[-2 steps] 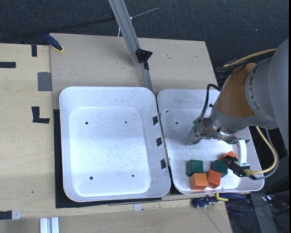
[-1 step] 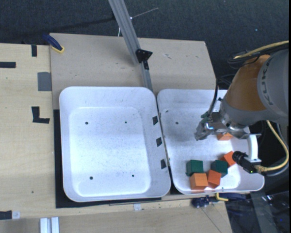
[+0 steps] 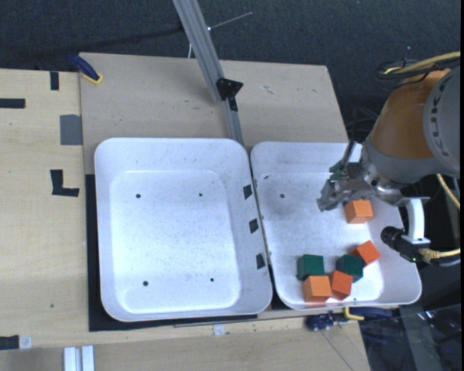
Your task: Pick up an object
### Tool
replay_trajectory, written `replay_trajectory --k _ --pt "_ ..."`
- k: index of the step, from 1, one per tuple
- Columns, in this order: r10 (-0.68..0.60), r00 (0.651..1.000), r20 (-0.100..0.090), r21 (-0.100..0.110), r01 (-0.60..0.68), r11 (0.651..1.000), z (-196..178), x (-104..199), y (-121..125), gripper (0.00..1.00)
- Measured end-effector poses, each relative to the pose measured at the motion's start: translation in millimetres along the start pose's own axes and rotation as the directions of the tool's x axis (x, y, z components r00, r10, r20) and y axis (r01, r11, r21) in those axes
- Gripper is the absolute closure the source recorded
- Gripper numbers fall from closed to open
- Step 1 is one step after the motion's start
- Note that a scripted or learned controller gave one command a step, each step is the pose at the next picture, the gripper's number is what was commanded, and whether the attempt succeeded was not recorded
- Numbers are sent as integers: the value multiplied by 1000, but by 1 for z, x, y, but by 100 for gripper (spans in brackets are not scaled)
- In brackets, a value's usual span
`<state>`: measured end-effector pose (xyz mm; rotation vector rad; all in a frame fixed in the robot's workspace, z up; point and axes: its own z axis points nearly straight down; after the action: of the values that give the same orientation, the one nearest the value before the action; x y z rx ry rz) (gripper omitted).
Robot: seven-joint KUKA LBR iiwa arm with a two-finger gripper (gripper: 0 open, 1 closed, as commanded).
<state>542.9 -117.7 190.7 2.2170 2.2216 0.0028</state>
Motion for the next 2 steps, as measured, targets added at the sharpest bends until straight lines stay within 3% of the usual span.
replay_trajectory --k 2 --pt "0 1000 0 0 0 1000 -97 -6 -6 100"
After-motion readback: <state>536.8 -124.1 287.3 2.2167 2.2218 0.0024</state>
